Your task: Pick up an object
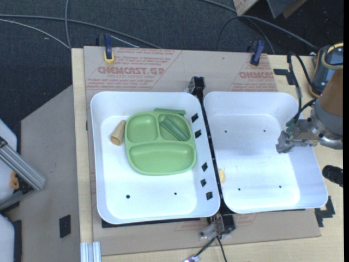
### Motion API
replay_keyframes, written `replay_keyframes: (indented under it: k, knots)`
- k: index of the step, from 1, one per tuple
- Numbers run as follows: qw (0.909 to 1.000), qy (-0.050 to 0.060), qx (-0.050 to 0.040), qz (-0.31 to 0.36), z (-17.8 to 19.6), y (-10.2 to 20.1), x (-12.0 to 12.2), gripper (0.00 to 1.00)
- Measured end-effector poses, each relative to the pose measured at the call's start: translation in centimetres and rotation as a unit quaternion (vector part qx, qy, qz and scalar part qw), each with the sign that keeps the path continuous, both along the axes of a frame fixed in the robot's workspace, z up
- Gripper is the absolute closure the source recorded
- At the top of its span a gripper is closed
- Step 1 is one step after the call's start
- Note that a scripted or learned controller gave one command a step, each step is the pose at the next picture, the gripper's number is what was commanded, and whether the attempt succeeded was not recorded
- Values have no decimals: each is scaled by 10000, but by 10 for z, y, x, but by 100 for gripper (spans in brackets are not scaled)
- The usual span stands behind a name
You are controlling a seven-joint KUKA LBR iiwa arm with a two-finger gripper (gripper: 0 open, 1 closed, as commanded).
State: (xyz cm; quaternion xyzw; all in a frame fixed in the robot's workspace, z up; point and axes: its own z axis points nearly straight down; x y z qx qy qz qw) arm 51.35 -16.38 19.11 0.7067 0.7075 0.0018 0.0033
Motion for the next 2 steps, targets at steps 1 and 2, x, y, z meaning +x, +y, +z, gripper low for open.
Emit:
replay_keyframes:
  k: [1, 2]
  knots:
    - [10000, 2, 3, 6, 56, 10, -1, 100]
    - [10000, 7, 3, 4, 104, 10, 0, 100]
